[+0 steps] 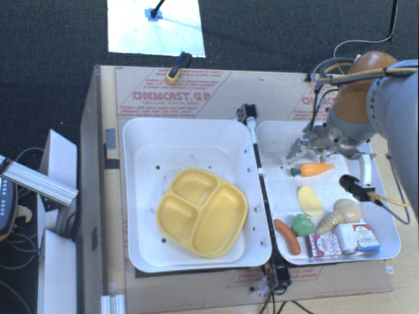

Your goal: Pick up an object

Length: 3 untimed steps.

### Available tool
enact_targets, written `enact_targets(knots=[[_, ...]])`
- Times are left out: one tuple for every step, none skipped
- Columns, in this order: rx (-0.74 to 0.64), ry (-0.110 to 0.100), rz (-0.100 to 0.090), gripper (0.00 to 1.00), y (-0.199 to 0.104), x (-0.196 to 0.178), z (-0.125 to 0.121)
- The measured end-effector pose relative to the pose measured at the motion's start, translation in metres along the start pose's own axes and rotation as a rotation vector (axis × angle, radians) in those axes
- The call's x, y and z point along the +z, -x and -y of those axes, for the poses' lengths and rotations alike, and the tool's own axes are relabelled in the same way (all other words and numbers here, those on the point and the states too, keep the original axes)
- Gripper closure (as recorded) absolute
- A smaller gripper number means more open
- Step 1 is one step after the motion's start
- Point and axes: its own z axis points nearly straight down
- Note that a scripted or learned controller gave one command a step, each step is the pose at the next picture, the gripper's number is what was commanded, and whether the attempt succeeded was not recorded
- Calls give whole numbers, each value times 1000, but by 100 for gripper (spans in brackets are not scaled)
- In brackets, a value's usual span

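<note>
Tray [203, 212] in left bin [141, 149]

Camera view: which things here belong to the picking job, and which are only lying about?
For the job: end effector, carrot, sausage, ice cream cone, yellow piece.

Lying about: yellow divided plate, clamp.

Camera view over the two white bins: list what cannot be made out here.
- Gripper, above the orange plastic carrot: too small and blurred to tell whether it grips anything.
- Print on the red and white carton and blue and white carton: too small to read.
- Grey arm: cut off by the right edge.
</note>
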Motion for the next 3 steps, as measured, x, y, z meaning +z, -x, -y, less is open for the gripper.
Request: enact_targets(knots=[[4,-3,-2,0,-10,11,23],[3,-1,-2,100,-9,0,23],[1,1,-3,100,-92,-104,20]])
